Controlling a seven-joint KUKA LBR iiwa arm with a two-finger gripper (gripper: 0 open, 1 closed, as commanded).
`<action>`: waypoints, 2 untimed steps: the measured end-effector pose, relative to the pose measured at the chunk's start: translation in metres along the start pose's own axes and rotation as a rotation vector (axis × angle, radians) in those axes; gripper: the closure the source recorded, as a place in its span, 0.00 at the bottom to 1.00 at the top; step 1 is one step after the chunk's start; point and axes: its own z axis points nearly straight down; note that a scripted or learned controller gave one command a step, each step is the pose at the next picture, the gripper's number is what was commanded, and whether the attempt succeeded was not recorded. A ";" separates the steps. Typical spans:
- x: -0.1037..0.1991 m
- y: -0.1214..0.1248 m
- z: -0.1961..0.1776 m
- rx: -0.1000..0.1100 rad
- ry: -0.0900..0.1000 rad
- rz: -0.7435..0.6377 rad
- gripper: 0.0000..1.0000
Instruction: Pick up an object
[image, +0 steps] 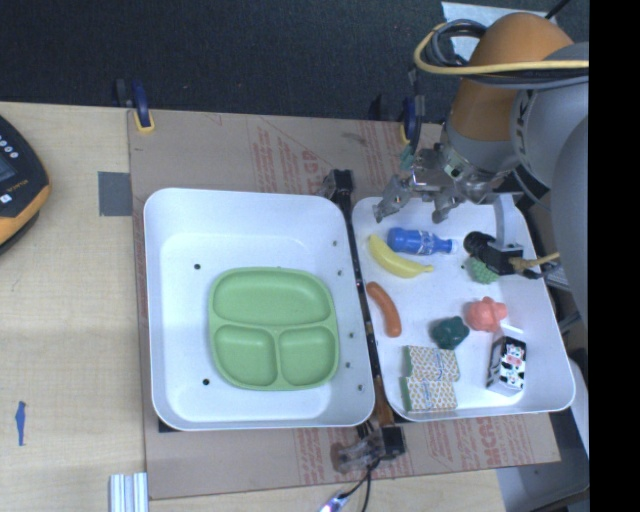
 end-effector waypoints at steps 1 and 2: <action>-0.042 -0.053 0.106 0.002 0.000 0.002 0.00; -0.068 -0.003 0.106 0.015 0.003 0.002 0.00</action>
